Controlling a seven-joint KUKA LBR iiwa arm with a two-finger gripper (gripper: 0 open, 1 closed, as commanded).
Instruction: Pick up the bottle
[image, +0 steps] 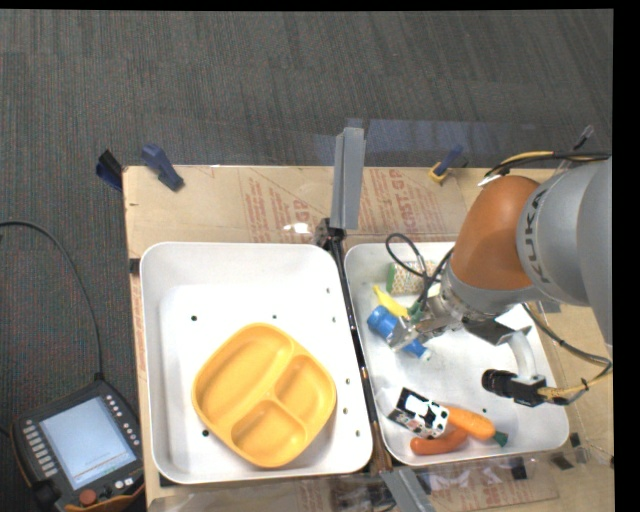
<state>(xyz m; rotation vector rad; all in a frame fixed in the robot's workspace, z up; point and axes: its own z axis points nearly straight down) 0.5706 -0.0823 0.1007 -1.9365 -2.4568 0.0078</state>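
The bottle (383, 323) looks like a small blue item lying in the left half of the right bin (535, 425), with another blue bit (417, 350) just below and to its right. My gripper (413, 331) is low over the bin, right against the bottle's right side, under the orange wrist band. The wrist hides where gripper and bottle meet, so I cannot say whether they touch.
A yellow strip (388, 300) and a speckled block (405, 278) lie just behind the bottle. At the bin's front lie a black-and-white pack (420, 412), a carrot (470, 423) and a red pepper (438, 444). The left bin (170, 280) holds a yellow divided plate (265, 395).
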